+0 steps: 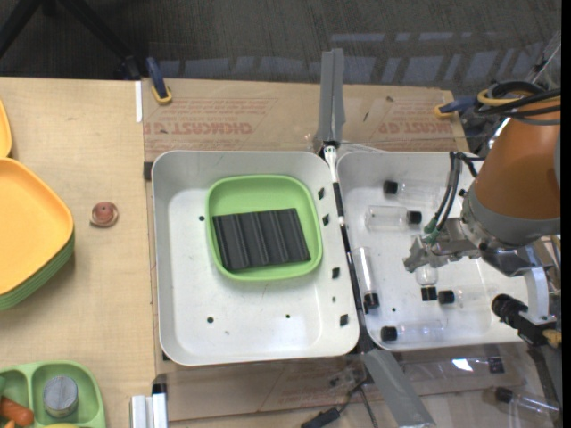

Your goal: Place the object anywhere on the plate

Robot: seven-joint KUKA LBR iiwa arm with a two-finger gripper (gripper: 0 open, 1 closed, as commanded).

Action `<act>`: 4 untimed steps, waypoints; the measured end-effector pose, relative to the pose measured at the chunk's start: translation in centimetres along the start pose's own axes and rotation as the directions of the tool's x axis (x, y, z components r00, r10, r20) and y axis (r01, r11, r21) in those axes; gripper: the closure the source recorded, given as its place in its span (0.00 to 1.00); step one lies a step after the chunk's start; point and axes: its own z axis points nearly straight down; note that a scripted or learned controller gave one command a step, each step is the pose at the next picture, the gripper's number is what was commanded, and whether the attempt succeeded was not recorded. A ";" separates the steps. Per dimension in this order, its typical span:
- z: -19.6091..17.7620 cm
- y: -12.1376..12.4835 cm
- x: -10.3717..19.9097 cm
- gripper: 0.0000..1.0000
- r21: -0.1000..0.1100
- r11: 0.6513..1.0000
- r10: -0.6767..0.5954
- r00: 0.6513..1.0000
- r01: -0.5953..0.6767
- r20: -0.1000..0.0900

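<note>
A green square plate [261, 187] lies in the left white bin [241, 333], toward its back. A dark grey ribbed slab [260, 239] rests flat on the plate and covers most of its floor. My gripper [426, 262] hangs low over the middle of the right white bin [401, 163], under the orange band of the arm [526, 172]. Several clear tubes with black caps lie scattered in that bin, one [413, 218] just behind the gripper and another [446, 297] just in front of it. The wrist hides the gripper's tips.
A stack of yellow plates [31, 230] sits at the far left of the bench, with a small reddish cap [104, 213] beside it. A green divided tray [45, 399] is at the front left corner. Clamps [159, 87] hold the cardboard sheet at the back.
</note>
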 end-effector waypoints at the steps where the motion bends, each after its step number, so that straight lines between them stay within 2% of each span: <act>1: 1.6 0.0 1.3 1.00 0.003 0.993 -0.121 0.993 0.121 -0.001; 2: -0.4 2.4 3.4 1.00 0.000 0.944 -0.329 0.944 0.329 0.000; 3: 1.6 4.1 4.8 1.00 0.002 0.919 -0.395 0.919 0.395 -0.001; 4: -0.2 6.1 8.4 1.00 0.000 0.920 -0.393 0.920 0.393 0.000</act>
